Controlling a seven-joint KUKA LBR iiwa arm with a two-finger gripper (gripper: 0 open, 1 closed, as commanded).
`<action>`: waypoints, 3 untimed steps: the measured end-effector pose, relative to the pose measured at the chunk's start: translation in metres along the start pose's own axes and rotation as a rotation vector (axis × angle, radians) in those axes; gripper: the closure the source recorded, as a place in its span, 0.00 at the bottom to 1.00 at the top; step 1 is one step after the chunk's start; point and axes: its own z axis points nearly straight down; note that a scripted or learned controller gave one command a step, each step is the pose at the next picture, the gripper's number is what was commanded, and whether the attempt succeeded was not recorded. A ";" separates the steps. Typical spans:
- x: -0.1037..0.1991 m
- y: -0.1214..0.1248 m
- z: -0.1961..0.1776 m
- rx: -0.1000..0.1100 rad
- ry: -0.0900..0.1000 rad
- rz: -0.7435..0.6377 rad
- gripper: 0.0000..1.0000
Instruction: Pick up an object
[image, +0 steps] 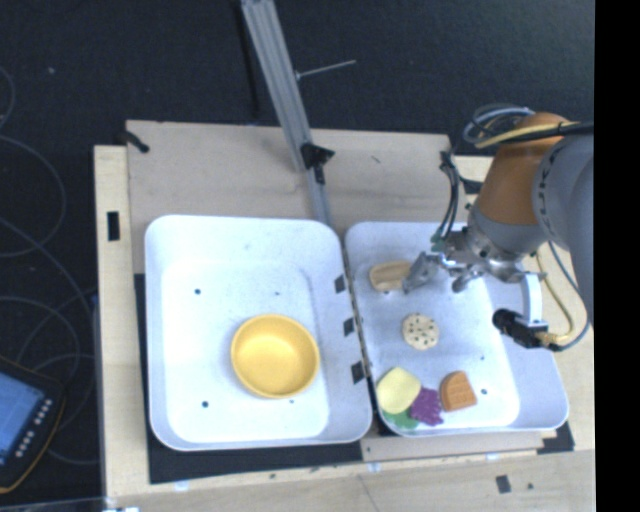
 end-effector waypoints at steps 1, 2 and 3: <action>-0.001 0.002 -0.015 -0.008 0.000 0.004 1.00; 0.002 -0.003 -0.077 -0.012 0.001 -0.001 1.00; -0.005 0.002 -0.123 -0.010 0.001 -0.006 1.00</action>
